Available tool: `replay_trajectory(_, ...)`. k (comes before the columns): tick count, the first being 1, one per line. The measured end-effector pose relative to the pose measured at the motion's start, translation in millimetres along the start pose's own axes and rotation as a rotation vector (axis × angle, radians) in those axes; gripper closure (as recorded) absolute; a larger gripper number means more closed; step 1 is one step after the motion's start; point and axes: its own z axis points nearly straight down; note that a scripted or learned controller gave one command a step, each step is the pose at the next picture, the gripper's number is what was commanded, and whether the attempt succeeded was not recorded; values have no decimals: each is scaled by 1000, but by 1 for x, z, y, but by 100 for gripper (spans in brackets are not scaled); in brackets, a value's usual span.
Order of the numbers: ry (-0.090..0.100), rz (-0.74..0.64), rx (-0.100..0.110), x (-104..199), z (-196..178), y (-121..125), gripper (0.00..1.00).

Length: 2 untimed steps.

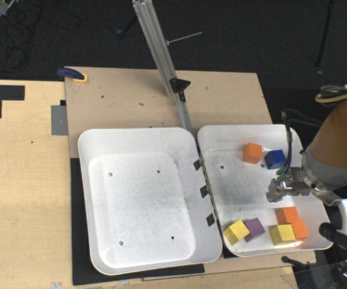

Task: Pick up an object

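gripper [280, 189] over right bin [234, 138], finger state unclear, orange block [289, 215] just below, blue cube [275, 159] above

2 white bins [140, 264] sit on the counter [23, 191]. The right bin holds 7 blocks: 3 orange blocks [252, 153], 2 yellow blocks [236, 231], 1 blue block [275, 159] and 1 purple block [255, 227]. 1 arm [333, 143] with 1 gripper [280, 188] reaches in over that bin.
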Motion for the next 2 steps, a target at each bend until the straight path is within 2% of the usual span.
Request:
replay_trajectory(1, -1, 0, -2, -1, -53, 1, 100)
replay_trajectory(2, 2, -4, 3, 48, -59, 23, 100)
